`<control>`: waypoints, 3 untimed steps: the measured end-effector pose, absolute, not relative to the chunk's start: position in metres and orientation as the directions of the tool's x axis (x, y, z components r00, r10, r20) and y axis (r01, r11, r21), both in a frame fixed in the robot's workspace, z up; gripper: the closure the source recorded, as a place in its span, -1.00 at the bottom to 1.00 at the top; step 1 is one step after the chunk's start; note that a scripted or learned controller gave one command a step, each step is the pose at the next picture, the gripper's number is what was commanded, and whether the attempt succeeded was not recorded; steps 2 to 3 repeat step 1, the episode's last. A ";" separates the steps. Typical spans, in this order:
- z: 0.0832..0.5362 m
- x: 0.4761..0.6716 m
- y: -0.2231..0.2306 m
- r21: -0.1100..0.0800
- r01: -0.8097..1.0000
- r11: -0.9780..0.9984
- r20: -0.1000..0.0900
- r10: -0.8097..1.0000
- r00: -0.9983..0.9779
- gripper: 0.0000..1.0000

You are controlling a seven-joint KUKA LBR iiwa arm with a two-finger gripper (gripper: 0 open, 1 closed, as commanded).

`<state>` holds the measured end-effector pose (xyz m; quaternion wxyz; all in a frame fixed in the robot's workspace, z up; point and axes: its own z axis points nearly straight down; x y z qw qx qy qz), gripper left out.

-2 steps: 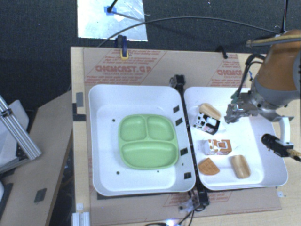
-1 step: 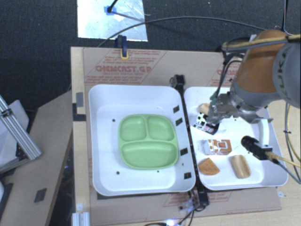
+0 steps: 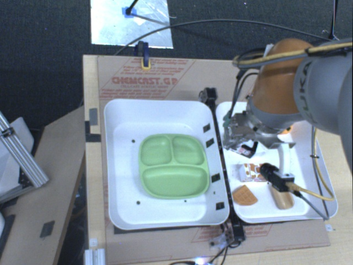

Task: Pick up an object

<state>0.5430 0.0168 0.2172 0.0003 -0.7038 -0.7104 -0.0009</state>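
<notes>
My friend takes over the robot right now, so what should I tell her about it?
Gripper: low in the right bin, toward its far left corner; I cannot see anything held.
Things: small packet and orange wedge lie in the right bin, closer to the camera; green plate sits in the left bin.
Done: nothing picked up yet.
Left: grab one thing and lift it.

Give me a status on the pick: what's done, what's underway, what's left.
Done: the gripper is positioned over the right bin.
Underway: nothing can be seen gripped. The packet and the orange wedge lie on the bin floor just in front of the gripper.
Left: grab one item and lift it clear.
The green plate sits flat in the left bin.
</notes>
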 end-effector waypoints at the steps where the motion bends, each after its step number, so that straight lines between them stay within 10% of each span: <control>1: 0.218 0.533 0.075 0.000 1.000 0.011 0.003 1.000 -0.011 1.00; 3: 0.218 0.533 0.075 0.000 1.000 0.011 0.003 1.000 -0.011 1.00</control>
